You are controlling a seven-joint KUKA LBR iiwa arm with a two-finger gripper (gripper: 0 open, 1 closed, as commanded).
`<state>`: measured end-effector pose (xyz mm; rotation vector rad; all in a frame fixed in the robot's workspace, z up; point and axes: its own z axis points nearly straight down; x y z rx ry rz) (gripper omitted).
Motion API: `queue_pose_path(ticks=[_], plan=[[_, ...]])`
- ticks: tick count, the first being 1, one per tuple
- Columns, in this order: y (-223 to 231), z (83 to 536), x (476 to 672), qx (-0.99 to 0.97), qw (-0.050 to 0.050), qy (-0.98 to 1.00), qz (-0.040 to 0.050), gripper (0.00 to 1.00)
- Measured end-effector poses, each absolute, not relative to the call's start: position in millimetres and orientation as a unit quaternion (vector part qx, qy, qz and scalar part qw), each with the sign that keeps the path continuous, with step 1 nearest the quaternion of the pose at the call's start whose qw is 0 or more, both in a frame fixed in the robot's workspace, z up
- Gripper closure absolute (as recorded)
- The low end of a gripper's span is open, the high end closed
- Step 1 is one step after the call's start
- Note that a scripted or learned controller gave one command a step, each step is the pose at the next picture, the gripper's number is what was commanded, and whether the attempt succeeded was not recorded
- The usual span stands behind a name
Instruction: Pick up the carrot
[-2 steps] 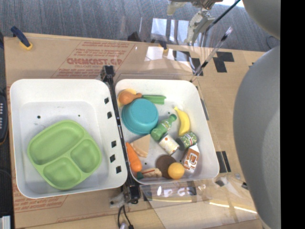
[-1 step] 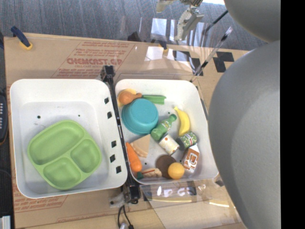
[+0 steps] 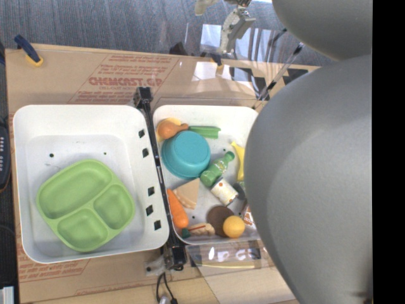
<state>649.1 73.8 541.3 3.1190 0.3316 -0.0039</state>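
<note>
Lying against the right bin's point(image 3: 190, 114) left wall, carrot point(image 3: 178, 209).

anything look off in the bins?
Nothing spilled or broken. The right bin is crowded: the carrot lies wedged along its left wall, next to a bread slice, and the green bottle lies tipped. The green tray sits flat in the left bin.

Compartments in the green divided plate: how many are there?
3. The green divided plate lies in the left bin: one long compartment along its upper-left side, one at its right, one at its lower edge. All three are in plain sight.
</note>
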Motion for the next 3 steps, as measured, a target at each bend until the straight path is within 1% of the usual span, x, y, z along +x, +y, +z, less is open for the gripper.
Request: queue_pose_path(ticks=[1, 2, 3], plan=[[128, 541, 649.3, 0.994, 0.001, 0.107, -0.0024, 0.0], [137, 323, 629.4, 0.991, 0.0, 0.131, -0.0131, 0.0], [100, 306, 531.7, 0.994, -0.001, 0.105, -0.0076, 0.0]])
